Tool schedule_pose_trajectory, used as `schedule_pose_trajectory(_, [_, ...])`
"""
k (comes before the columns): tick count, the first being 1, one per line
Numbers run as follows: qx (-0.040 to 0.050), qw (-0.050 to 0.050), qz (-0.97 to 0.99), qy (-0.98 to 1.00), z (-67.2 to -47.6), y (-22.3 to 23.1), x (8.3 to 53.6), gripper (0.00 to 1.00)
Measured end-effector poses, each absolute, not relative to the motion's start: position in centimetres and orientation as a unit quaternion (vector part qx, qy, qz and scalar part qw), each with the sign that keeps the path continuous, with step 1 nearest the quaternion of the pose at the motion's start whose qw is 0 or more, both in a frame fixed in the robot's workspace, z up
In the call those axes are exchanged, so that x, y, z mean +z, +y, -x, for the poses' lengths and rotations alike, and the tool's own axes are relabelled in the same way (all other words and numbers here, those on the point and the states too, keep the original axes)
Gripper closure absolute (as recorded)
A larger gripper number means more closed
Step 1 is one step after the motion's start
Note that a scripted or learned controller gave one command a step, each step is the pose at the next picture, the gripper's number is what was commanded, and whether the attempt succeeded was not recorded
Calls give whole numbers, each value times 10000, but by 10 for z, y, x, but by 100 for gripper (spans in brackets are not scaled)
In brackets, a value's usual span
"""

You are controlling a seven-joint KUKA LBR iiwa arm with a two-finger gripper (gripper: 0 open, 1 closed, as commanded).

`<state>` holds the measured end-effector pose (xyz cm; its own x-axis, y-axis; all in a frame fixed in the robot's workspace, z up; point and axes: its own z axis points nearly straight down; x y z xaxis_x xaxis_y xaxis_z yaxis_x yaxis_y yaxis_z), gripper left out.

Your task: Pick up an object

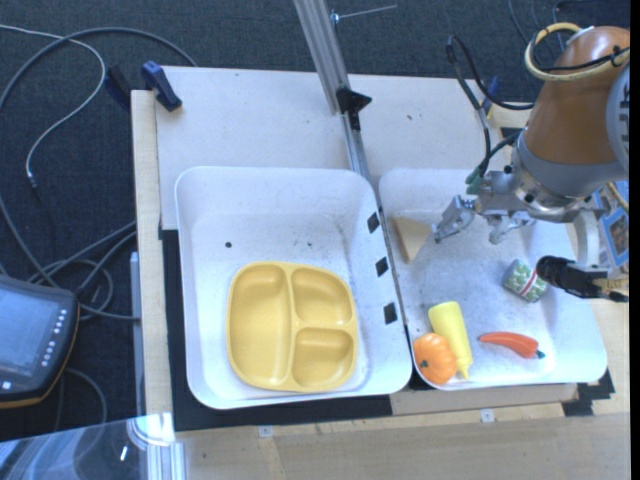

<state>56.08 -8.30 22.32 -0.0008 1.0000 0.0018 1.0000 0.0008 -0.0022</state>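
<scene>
Tool (pixel 478 224) hangs over right bin (pixel 590 363), fingers spread apart, nothing between them. Just left of it: tan wedge (pixel 409 236). Below-right: small green-white can (pixel 524 279). Further below: red-orange pepper (pixel 510 343), yellow bottle (pixel 453 333), orange fruit (pixel 435 357). Far left: yellow tray (pixel 293 325).

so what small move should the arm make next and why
Probably lower the gripper straight down toward the tan wedge-shaped block in the right white bin. Its fingers look spread with nothing between them, it hangs just right of that block, and the other items lie nearer the front edge.
</scene>
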Motion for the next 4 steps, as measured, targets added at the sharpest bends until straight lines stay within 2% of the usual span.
schedule_pose_trajectory(1, [0,12,7070,-7072,-561,-83,223,0])
schedule_pose_trajectory(3, [19,37,7071,-7071,-553,-81,119,0])
schedule_pose_trajectory(4, [16,31,7071,-7071,-552,-80,91,0])
